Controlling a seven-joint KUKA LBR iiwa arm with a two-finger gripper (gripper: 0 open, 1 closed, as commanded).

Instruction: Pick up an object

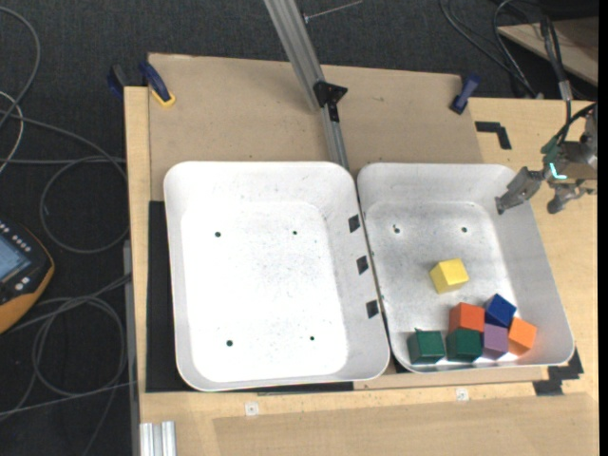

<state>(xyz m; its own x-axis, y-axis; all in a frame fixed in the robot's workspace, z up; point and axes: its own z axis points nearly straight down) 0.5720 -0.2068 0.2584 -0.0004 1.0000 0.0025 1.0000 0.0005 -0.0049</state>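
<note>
Several small blocks lie in the right bin (423, 202). A yellow cube (448, 275) sits alone near its middle. Clustered at the front right corner are a red-orange cube (466, 316), a blue cube (501, 308), a purple cube (495, 338), an orange cube (522, 333) and two green cubes (427, 346) (464, 346). My gripper (535, 196) hovers over the bin's far right rim, well behind the blocks, open with nothing between its fingers.
The left bin (266, 274) lies beside the right one, with black clips along the shared wall. A grey metal pole (304, 55) slants down to the back of the bins. Blue clamps (157, 84) (465, 93) hold the board. Cables lie on the floor at left.
</note>
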